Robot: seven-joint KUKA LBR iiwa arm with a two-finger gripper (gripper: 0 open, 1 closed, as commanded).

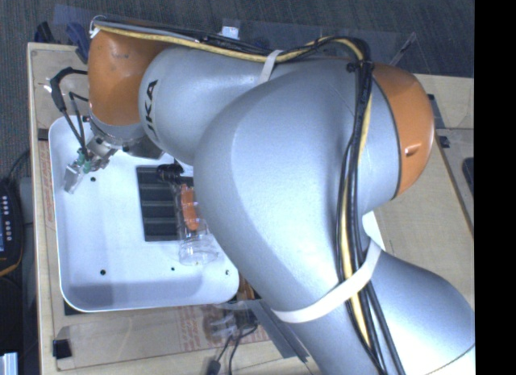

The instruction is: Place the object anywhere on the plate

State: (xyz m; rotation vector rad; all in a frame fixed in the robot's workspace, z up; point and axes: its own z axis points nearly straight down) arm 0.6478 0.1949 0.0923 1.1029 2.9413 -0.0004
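Bins sit on the bench, but the big grey arm point(298, 196) covers most of them from where I stand. The left bin point(121, 277) shows its white floor and near rim. On that floor, against the arm's edge, lies a dark ribbed block point(157, 202). Just beside the block, on the arm's side, sits an orange object point(189, 208), with a clear plastic piece point(196, 248) below it. The gripper point(81, 168) hangs over the bin's far left part, well apart from the block; whether it is spread or closed, I cannot tell.
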